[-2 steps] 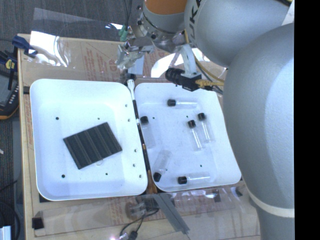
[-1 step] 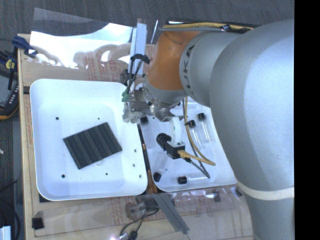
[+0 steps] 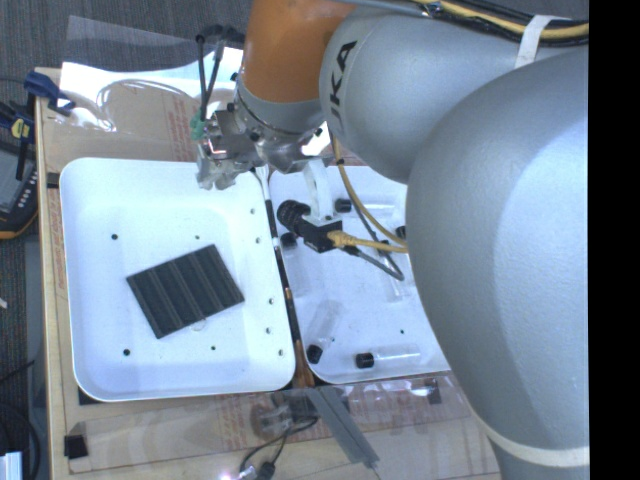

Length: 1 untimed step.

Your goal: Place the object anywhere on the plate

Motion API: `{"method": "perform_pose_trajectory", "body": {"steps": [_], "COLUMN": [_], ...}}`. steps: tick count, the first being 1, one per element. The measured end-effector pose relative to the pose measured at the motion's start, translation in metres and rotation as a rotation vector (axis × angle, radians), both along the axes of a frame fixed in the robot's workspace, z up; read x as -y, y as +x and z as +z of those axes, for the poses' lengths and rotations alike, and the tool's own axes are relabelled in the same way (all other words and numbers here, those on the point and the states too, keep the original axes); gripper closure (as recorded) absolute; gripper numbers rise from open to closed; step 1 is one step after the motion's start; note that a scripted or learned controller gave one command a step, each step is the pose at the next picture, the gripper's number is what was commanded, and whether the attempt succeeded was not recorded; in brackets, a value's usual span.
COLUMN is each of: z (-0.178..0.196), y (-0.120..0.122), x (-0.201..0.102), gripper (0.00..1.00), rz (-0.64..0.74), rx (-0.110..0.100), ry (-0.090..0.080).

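A dark grey ribbed plate [image 3: 185,290] lies flat in the left white bin [image 3: 100,368], a little left of its middle. My gripper [image 3: 216,168] hangs over the far right corner of that bin, well behind the plate and apart from it. The grey arm with its orange band [image 3: 285,38] covers most of the right bin [image 3: 345,373]. In the near part of the right bin lie a clear tube with a black cap [image 3: 388,358] and a small clear piece [image 3: 325,318]. I see nothing that I can tell is held at the gripper.
A black connector with yellow cable [image 3: 308,228] hangs from the arm over the right bin's left side. Clear plastic sheeting [image 3: 130,98] lies behind the left bin. A dark device [image 3: 15,183] sits at the bench's left edge, and a grey bracket [image 3: 335,423] sits in front of the bins.
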State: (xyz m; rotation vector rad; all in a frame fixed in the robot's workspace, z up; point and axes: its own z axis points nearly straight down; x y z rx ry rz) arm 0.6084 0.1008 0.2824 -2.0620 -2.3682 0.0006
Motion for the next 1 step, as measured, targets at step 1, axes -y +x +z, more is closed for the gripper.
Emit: {"method": "perform_pose_trajectory", "body": {"steps": [1], "z": [0.0463], "y": [0.0477], "x": [-0.0752], "gripper": [1.00], "rz": [0.312], "rx": [0.003], "ry": [0.001]}}
